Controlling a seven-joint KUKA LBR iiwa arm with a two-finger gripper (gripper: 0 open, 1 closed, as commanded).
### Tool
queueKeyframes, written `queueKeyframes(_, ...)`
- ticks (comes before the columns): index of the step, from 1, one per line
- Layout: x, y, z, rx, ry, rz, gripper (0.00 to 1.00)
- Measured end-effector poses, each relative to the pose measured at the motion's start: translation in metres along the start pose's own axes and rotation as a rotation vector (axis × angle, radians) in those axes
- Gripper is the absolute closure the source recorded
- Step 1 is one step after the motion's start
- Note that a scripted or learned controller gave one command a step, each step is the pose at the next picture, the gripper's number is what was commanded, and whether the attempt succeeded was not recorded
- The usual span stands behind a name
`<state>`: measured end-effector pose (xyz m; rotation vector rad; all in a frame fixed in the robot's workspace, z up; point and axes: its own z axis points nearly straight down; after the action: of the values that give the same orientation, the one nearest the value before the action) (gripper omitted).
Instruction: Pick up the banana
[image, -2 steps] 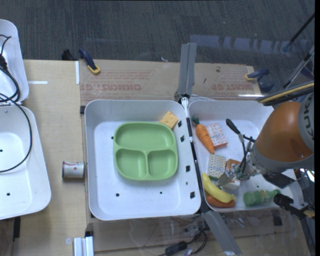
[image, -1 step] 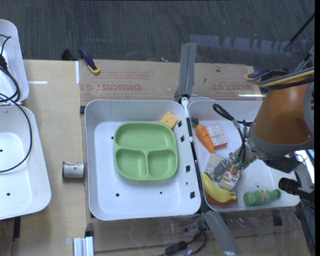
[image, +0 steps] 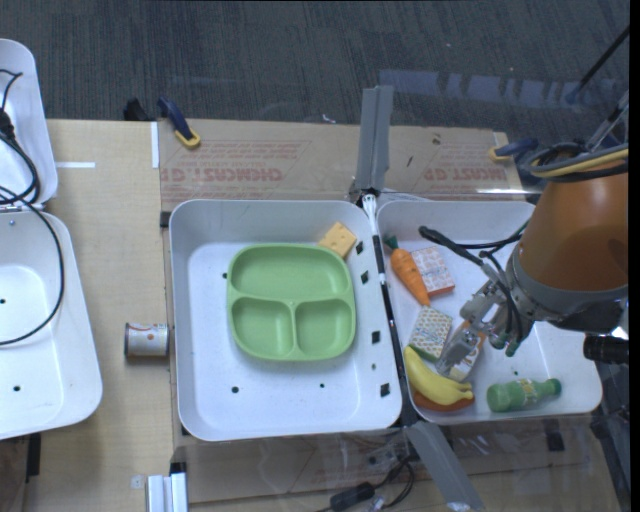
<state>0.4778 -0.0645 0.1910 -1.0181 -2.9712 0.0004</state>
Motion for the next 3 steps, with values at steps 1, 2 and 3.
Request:
queueKeyframes(1, 0.065, 0.084, 0.0, 0.0, -0.001, -0.106, 0.0)
queueKeyframes(2, 0.022, 0.029, 0.0, 0.0, 0.0, -0.297, 0.0)
queueKeyframes(3, -0.023, -0.03, 0.062, -0.001, -0.001, -0.464, 0.0)
